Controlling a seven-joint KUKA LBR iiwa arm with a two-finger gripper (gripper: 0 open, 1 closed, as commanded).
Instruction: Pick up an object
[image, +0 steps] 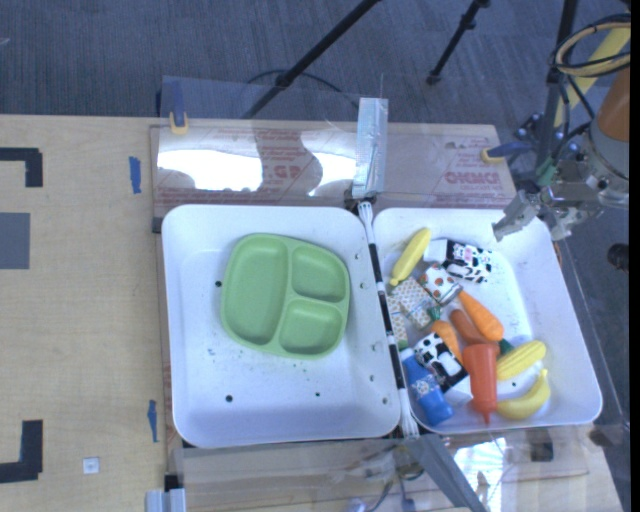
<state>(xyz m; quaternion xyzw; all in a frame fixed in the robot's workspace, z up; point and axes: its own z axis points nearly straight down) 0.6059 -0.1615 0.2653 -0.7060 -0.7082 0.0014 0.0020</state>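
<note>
Hovering over the far right corner of the right bin (575, 300), the pincer (522, 218) carries nothing, its spread beyond my telling, while the toys, an orange carrot (478, 316) among them, lie heaped below for picking, the green plate (285, 295) alone next door.

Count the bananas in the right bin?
2. One banana lies at the bin's far left, beside the divider; the other banana curves along the near right corner. The pile may hide more.

Pale wooden bench (70, 330), two white bins (190, 400) side by side, perhaps touching
</note>
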